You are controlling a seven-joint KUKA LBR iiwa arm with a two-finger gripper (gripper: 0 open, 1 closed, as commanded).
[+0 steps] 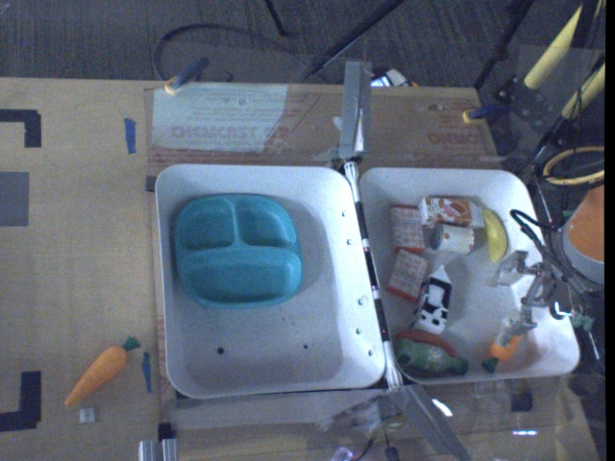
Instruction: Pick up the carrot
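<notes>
Reaching into the right bin [434, 172] from its right side, the gripper [527, 301] hung over the bin's near right corner. Whether it was open or closed could not be determined; its tip was blurred against the white floor. No object could be confirmed in its grasp.

The carrot [505, 342] was taken to be the small orange piece on the floor of the right bin, in the near right corner, just below the gripper tip. It lay tilted, one end toward the gripper. Contact between the two could not be judged.

A second carrot [96, 375], larger and with a green top, lay on the bench [67, 257], well to the left of the right bin and outside it.

Handling notes (judgement):
- The carrot appeared to be a toy: light, stiff, not fragile.
- Its surface was probably smooth and tapered, so a grip near the thin end would tend to slip off.
- Grasp across the thicker middle, square to the long axis.
- The right bin's wall stood close by; approach from above, not from the side.
- A green item [432, 358] lay further left along the right bin's near wall, apart from the carrot.
</notes>
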